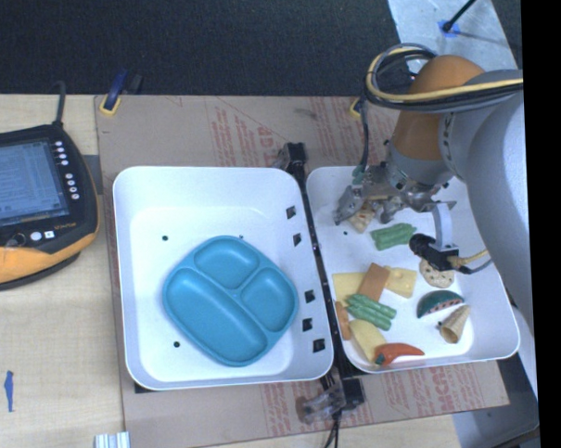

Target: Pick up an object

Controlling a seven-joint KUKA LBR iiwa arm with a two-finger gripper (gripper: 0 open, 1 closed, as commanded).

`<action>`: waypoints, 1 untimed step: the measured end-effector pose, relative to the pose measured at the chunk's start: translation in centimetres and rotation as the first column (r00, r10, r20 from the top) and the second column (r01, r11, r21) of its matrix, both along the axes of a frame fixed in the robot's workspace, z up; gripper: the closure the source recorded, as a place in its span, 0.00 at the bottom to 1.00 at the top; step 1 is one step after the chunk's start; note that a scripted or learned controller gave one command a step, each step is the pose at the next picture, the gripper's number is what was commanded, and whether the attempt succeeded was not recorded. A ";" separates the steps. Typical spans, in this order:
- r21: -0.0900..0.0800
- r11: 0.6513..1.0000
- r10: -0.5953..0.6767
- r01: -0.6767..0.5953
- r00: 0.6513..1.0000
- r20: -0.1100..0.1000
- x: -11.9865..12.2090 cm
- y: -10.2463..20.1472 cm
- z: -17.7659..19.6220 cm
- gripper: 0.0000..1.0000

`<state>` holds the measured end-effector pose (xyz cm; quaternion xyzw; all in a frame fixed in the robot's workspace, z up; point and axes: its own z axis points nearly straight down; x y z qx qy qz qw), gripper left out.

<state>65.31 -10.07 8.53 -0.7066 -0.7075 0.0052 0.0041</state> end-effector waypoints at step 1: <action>0.001 1.000 0.007 -0.007 1.000 0.005 0.3 0.1 1.8 1.00</action>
